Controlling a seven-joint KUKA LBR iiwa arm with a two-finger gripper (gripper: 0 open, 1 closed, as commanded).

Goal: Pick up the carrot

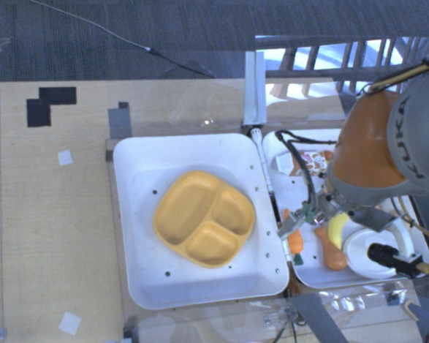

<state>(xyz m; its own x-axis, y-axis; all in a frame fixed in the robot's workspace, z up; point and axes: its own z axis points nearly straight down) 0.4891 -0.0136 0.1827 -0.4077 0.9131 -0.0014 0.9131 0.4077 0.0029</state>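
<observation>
The camera view looks down on a pale wooden bench [43, 238] bearing two white bins side by side. The left bin [142, 231] holds one yellow plate [204, 217], rounded at the corners and divided into three compartments, lying near the bin's middle. The right bin [309, 274] is largely covered by the one grey arm [367, 156] with its orange band, which reaches in from the right. Five loose things can be counted in this bin. The first is one printed packet [314, 160] at the far end. One carrot [295, 241], short and orange with a green end pointing to the near side, lies close to the bin's left wall. One orange-brown piece [331, 250] lies just right of the carrot, and one yellow piece [338, 228] lies just beyond it on the far side. One round white dish [355, 247] sits at the near right, touching or almost touching the orange-brown piece. The claw [297, 221] hangs low over the left side of this bin, just on the far side of the carrot. Whether it is apart or together cannot be told, nor whether it touches the carrot.
</observation>
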